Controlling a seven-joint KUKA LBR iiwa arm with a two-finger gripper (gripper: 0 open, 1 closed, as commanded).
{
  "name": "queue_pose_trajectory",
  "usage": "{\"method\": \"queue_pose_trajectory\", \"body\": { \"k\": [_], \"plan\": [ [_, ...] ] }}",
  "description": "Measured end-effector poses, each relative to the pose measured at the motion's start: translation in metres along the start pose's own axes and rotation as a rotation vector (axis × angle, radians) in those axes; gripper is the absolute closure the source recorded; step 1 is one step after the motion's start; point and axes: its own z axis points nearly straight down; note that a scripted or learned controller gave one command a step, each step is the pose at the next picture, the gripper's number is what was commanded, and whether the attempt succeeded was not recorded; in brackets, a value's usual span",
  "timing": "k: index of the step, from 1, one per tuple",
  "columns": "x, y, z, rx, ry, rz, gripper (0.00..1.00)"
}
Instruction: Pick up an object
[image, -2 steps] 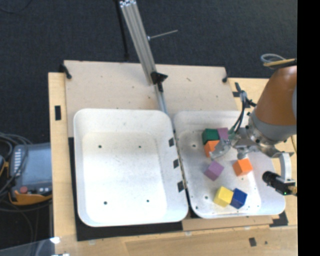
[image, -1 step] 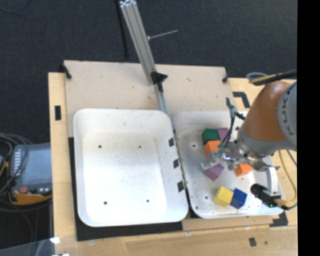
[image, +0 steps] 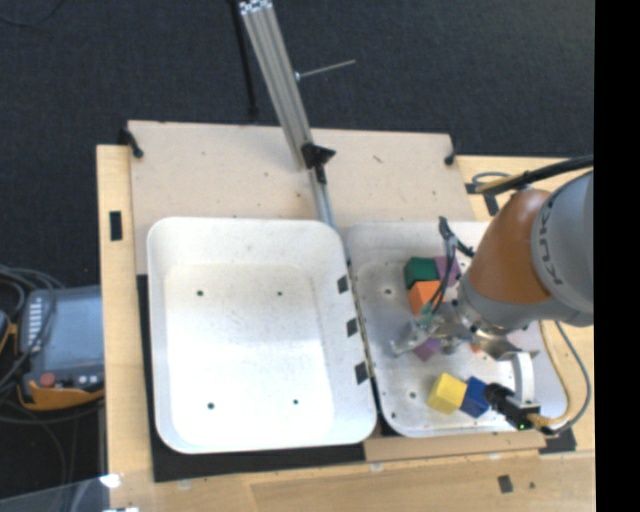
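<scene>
My gripper (image: 425, 335) hangs low in the right bin (image: 395, 400), right of centre in the frame, its fingers down among a purple block (image: 428, 349) just under the tip and an orange block (image: 424, 294) and a green block (image: 420, 271) just above it. Whether those fingers are spread or closed I cannot tell, and I see nothing clearly held between them. The purple block is the nearest candidate. It looks small, rigid and light, probably smooth painted wood or plastic, so I judge it will not crush but may slip or skid on the white floor. I would take it across two flat opposite faces. A yellow block (image: 447, 393) and a blue block (image: 474, 397) lie touching in the bin's lower part, toward the lower right.
</scene>
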Motion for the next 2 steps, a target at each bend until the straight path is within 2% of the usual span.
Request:
{"method": "queue_pose_trajectory", "body": {
  "k": [1, 2],
  "plan": [
    [-0.001, 0.002, -0.013, -0.008, 0.0, 0.007, 1.0],
    [-0.008, 0.003, -0.057, -0.009, -0.001, 0.004, 1.0]
  ]
}}
